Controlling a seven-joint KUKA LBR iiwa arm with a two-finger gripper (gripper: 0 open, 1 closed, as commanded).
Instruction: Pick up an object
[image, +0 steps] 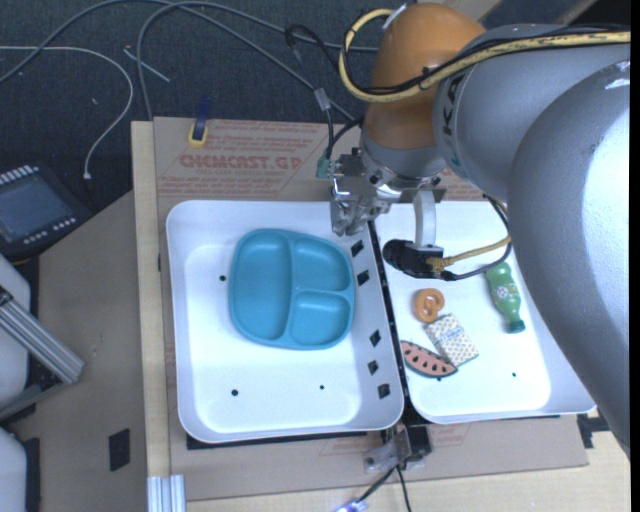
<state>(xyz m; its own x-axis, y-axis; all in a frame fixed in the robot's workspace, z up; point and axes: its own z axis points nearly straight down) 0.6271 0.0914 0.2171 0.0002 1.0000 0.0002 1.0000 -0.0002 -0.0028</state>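
Blue divided plate (292, 290): the closest thing to grab. It lies flat in the left bin (200, 380), a bit toward the far side.
Other candidates: all in the right bin (520, 385). There's a green bottle (505, 296) lying on its side, a small brown pretzel (429, 304), a checkered packet (453, 338) just beside it, and a watermelon slice (428, 359) touching or nearly touching the packet's near edge.
Gripper (350, 215): it hangs over the far end of the seam between the two bins, just past the plate's far right corner. It looks to be above the plate, not touching it.
Gripper state: honestly can't tell from this angle whether it's apart or together, since the wrist hides too much. I can't make out anything clamped in it.
Progress: I'd call this the very start. Every object I can see sits in its bin and nothing is lifted.
What's left: pretty much everything. It has to pick a target, come down on it, close, and lift.
My worry: the plate is wide and flat, so grabbing anything but its rim looks like a miss to me.
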